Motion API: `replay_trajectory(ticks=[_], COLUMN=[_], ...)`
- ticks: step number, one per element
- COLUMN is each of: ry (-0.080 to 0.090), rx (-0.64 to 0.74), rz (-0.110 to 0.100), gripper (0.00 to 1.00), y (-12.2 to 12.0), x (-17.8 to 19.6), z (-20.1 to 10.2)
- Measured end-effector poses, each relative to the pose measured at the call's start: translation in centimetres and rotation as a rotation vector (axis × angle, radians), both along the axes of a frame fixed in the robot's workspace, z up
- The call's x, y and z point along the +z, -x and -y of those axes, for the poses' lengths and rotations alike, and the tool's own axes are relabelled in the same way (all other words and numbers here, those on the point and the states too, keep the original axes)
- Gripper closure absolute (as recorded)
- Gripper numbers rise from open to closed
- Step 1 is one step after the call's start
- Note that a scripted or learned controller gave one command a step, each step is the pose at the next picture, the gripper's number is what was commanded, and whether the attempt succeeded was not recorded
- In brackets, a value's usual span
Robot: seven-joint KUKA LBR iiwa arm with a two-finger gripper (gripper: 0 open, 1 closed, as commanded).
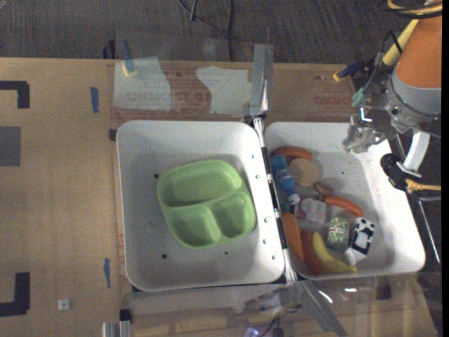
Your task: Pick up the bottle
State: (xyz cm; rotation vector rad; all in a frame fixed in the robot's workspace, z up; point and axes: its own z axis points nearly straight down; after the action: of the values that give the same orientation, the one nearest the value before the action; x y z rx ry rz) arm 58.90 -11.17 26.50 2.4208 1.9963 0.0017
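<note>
Arm (421,55) cut off at the right edge — tool (359,137) fingers too blurred to read

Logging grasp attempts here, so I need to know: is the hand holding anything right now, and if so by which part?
Nothing is held. The hand sits over the right bin's upper right corner, apart from the blue bottle lying by the bin's left wall.

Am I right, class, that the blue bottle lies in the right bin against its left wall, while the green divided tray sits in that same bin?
Not quite. The blue bottle does lie in the right bin against its left wall, but the green divided tray sits in the left bin, as the camera view shows.
</note>
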Motion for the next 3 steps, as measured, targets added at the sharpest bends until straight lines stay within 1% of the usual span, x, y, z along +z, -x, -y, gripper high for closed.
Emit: replay_trajectory(ticks=[1, 2, 3], ry=[0.001, 0.0, -0.003], rx=[0.15, -0.328, -0.229], rz=[-0.001, 0.0, -0.005], gripper=[1.0, 1.0, 1.0], y=[-7.8, -7.9, -1.0], x=[2.8, 2.5, 4.4], z=[5.2, 9.8, 9.7])
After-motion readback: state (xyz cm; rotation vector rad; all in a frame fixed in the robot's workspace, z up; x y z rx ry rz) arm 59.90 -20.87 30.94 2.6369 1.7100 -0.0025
